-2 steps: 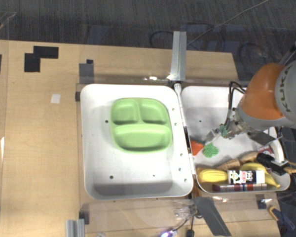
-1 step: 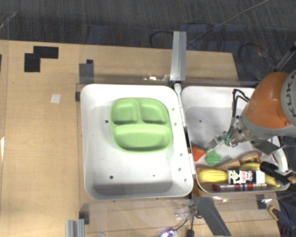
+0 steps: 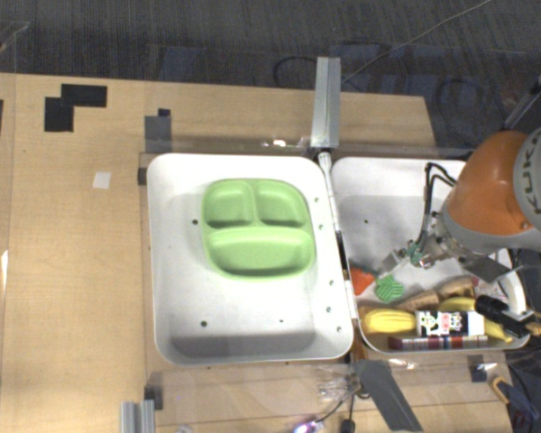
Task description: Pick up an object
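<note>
My gripper hangs low over the middle of the right bin, under the arm's orange band. Just below and left of it lies a small green ridged object, with an orange piece beside it at the bin's left wall. Along the bin's front edge lie a yellow banana, a brown stick-like item and a black-and-white carton. The arm hides the bin's right part.
The left bin holds a green divided plate. A metal post stands behind the ridge between the two bins. Cables run along the bench's right side and front.
</note>
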Controlling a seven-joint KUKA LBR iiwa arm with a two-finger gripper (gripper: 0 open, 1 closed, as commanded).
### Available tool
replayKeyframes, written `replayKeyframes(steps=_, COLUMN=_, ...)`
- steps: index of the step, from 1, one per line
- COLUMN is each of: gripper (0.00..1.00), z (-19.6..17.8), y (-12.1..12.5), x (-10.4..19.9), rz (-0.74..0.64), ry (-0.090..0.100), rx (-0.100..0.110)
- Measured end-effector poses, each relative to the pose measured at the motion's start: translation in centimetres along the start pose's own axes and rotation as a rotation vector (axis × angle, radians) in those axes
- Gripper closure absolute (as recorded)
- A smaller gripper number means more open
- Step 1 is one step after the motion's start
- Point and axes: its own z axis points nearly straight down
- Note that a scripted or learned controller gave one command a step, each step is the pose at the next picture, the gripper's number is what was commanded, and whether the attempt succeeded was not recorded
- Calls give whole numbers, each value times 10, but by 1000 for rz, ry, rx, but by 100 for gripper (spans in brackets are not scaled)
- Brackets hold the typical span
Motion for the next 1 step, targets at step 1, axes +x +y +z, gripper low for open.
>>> replayKeyframes(steps=1, gripper=0, z=6, y=78, x=-73, rz=-118, ry=4, rx=8)
